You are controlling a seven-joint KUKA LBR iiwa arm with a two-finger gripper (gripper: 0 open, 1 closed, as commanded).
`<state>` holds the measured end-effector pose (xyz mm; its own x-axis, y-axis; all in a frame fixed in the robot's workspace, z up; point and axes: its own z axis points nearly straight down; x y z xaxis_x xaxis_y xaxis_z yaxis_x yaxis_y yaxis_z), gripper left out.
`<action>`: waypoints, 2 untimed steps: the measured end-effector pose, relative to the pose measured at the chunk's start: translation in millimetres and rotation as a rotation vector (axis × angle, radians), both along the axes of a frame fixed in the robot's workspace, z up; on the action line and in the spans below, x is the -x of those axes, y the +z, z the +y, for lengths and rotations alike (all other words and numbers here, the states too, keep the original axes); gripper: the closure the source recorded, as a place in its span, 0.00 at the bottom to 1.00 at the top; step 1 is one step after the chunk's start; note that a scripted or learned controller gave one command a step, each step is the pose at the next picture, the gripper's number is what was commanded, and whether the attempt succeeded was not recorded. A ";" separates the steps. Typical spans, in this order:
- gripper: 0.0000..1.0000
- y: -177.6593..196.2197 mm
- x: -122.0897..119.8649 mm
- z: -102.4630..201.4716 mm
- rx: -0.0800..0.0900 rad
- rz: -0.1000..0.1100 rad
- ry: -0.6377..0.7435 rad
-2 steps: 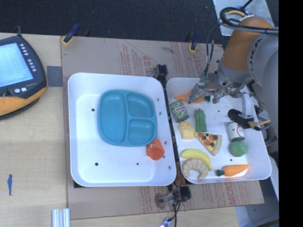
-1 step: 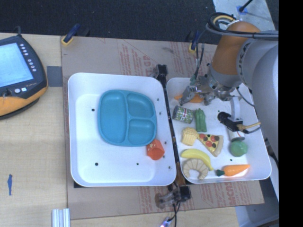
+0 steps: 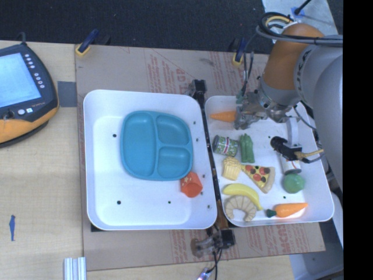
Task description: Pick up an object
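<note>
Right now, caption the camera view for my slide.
End effector hovers by a toy carrot in the right bin; blue plate left.

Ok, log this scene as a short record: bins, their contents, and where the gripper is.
left bin: blue divided plate, small red toy beside the plate's lower right corner
right bin: two carrots, can, green vegetable, corn, pizza slice, banana, croissant, green ball
gripper: over the right bin's top left corner, by the upper carrot
held: nothing visibly held
</note>
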<state>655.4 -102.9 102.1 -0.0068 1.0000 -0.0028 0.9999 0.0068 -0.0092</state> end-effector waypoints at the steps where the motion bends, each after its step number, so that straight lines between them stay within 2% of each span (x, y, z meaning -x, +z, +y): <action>1: 0.00 -0.1 0.0 0.1 0.000 0.000 0.000; 2: 1.00 10.4 -0.3 -0.9 0.001 0.000 0.001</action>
